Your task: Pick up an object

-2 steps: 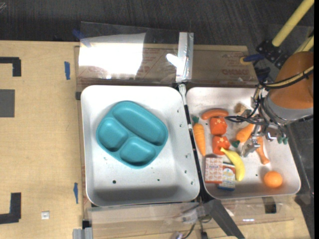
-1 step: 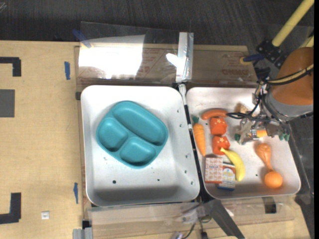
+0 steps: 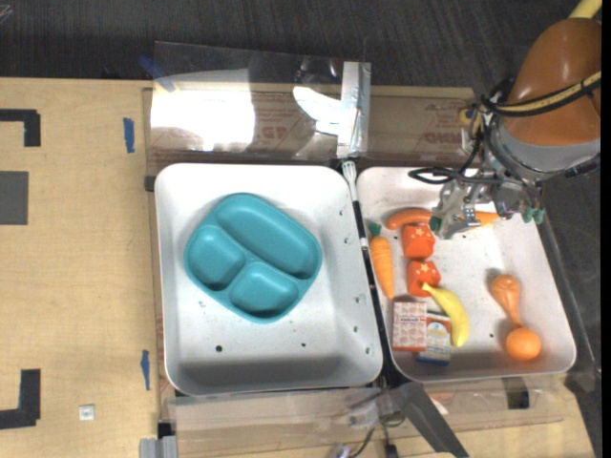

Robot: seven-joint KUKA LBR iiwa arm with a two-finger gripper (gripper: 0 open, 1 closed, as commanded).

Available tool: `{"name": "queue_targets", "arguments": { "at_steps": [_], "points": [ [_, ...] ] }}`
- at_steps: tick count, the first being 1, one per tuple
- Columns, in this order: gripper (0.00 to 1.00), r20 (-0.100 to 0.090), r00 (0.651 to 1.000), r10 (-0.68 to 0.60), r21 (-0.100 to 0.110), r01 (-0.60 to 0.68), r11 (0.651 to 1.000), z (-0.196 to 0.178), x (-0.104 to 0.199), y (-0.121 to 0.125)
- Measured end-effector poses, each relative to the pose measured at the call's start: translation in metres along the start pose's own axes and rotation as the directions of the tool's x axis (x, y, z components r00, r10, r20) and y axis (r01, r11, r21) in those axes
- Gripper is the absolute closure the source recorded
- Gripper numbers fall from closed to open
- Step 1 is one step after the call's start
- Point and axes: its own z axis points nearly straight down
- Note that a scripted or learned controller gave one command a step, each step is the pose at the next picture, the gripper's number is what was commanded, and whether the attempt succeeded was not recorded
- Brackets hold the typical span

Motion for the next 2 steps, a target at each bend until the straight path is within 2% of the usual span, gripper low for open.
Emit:
{"name": "queue_targets", "arguments": {
  "at_steps": [1, 2],
  "points": [
    [0.00, -0.012, 1.000, 0.005, 0.000, -0.005, 1.000, 0.006, 0.003, -0.003],
    [0.00, -0.008, 0.985, 0.172, 0.003, -0.172, 0.985, 0.112, 0.039, -0.009]
  ]
}}
